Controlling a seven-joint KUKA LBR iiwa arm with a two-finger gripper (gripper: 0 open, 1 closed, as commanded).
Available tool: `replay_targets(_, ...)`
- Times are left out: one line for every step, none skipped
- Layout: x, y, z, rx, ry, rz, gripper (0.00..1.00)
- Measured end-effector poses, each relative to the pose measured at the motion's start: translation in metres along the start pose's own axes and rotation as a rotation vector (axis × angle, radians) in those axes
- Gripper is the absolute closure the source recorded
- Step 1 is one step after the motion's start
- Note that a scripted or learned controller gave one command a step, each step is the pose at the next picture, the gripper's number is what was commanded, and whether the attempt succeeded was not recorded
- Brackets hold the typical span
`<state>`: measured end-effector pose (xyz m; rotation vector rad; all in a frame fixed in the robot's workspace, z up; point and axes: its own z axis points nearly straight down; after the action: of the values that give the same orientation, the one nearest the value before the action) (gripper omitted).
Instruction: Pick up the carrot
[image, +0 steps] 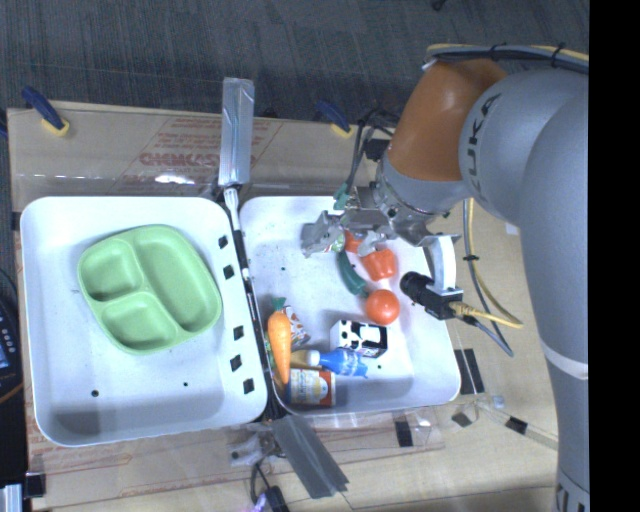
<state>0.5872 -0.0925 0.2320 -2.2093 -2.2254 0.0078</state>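
looking down at a slant on two shallow white bins set side by side. lying untouched in the right bin (440, 375): the carrot (279, 345), long and orange, pressed along the left wall near the divider, pointing roughly toward the near edge. hovering well apart from it, near the far middle of the same bin: the gripper (340, 232), grey, reaching in from the right under an orange-banded wrist. seeming to stand slightly apart with nothing between them, the fingers — though partly lost against the clutter, so not telling for certain.

nothing of the pick done yet; reaching across, closing on the carrot and lifting all remaining.

crowding the carrot's near end: a small jar (311, 387) and a blue-capped bottle (345, 361), both touching or just beside it. sitting near the gripper: a red-orange toy (378, 263), an orange ball (382, 306) and a black-and-white block (360, 337). leaving open floor between gripper and carrot — a fair lane for approaching. offering little side room against the wall. resting in the left bin (60, 400): a green divided plate (150, 288).
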Motion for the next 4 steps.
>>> replay_targets(0.055, -0.075, 0.025, 0.0, -0.001, -0.133, 0.0)
replay_targets(0.075, -0.095, 0.043, -0.001, -0.001, -0.265, 0.0)
replay_targets(0.076, -0.094, 0.035, 0.002, -0.002, -0.27, 1.0)
replay_targets(0.076, -0.094, 0.035, 0.001, -0.002, -0.27, 0.0)
